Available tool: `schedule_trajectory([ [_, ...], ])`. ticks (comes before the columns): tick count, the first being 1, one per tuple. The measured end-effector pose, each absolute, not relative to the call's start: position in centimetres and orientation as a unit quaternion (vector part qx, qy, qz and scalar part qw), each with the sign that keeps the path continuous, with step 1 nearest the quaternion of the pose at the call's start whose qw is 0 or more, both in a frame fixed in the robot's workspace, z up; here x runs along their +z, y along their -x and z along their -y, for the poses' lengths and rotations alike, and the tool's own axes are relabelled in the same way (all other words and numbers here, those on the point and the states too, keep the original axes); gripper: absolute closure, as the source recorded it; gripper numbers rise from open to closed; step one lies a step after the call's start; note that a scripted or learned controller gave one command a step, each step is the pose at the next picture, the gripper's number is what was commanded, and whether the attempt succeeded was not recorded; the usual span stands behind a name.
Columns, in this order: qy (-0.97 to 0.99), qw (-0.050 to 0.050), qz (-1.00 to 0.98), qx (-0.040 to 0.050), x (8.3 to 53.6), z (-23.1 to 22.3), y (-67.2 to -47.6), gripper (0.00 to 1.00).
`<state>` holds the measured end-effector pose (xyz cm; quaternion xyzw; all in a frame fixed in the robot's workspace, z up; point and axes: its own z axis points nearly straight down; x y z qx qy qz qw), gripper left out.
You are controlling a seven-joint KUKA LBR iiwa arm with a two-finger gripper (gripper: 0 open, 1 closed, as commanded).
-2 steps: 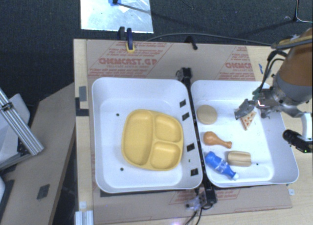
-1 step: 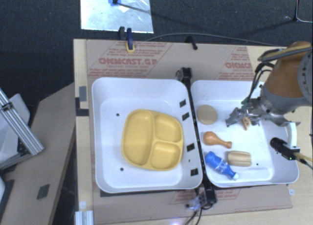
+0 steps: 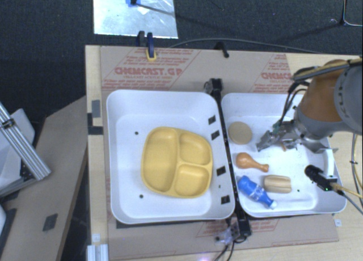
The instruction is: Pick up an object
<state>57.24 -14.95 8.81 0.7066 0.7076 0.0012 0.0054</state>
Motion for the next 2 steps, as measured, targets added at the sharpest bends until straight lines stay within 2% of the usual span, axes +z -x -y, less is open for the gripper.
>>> schedule_trajectory([
  [1,-0.706,0.005,-0.708,0.0022,9.9,14.9,-57.3,1.00],
  [2,-0.706,0.003,-0.709,0.0018,16.3,14.5,-57.5,1.00],
])
